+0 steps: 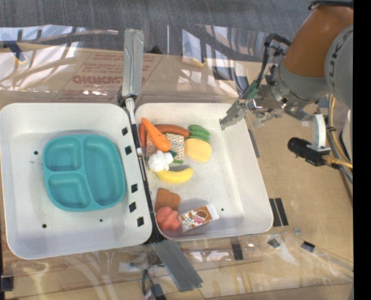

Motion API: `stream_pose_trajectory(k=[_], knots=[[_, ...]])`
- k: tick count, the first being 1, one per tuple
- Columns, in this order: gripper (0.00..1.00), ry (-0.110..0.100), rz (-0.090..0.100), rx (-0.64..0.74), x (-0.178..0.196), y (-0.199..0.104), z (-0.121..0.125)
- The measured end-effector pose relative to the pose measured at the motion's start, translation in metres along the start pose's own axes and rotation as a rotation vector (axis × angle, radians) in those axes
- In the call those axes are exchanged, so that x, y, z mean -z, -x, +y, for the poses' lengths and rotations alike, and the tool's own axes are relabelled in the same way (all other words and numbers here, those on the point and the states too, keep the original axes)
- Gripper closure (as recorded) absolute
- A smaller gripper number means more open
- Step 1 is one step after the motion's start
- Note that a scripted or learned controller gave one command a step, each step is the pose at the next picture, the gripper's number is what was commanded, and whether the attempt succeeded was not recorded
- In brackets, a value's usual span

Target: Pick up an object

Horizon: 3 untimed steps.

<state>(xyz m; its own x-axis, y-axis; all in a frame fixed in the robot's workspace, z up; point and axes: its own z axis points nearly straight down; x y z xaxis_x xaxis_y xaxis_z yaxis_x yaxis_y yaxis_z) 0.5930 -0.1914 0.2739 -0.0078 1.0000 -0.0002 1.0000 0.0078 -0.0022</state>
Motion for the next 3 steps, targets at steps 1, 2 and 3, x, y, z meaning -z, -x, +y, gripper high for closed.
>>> stream_pose_trajectory(k=[1, 2, 3], knots=[[0.0, -0.002, 0.0, 0.107, -0.082, -0.042, 0.001], [0.0, 0.007, -0.003, 0.355, -0.178, -0.029, 0.002], [0.0, 0.009, -0.004, 0.373, -0.178, -0.054, -0.008]])
